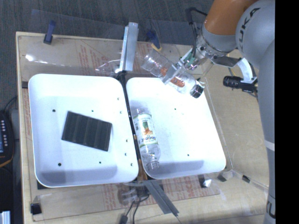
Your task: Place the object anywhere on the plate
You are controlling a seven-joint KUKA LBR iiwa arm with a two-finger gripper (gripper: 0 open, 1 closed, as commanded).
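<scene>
The object is a clear plastic bottle with a white, green and orange label. It lies on its side in the right bin, tight against that bin's left wall, cap end toward the front. The plate is a dark ribbed rectangle lying flat in the middle of the left bin. My gripper hangs over the far rim of the right bin, well behind the bottle and apart from it. Its clear fingers stand open with nothing between them.
A metal divider bar runs back from the seam between the two bins. A blue clamp sits at the bench's far left corner. The arm's grey body fills the right side. Bare bin floor lies right of the bottle.
</scene>
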